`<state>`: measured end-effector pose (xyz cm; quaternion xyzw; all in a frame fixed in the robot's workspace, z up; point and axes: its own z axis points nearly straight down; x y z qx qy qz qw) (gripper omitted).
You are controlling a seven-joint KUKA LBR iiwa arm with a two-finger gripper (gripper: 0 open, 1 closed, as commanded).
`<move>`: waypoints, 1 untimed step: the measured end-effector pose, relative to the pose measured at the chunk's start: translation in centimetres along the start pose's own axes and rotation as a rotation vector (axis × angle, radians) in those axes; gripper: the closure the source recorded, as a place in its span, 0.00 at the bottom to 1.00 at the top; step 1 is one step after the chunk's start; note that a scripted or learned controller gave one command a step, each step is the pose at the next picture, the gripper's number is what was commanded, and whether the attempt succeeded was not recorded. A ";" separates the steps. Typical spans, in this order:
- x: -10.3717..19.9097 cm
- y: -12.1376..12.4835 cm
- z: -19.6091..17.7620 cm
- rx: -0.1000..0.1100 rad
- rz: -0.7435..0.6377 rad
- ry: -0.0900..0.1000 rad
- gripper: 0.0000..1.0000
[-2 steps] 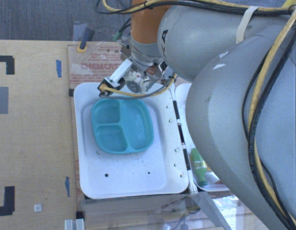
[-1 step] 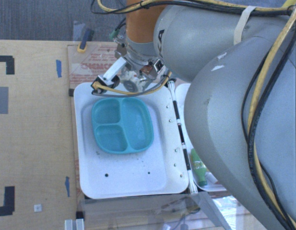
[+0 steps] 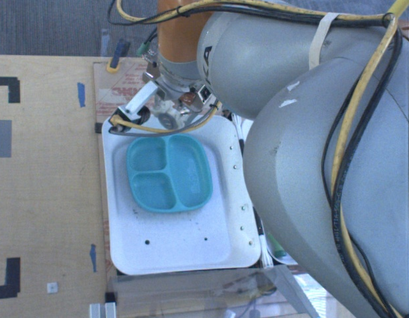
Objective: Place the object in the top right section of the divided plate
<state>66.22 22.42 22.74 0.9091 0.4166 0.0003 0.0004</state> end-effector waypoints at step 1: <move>-1.6 -1.5 1.0 0.005 -0.122 -0.003 1.00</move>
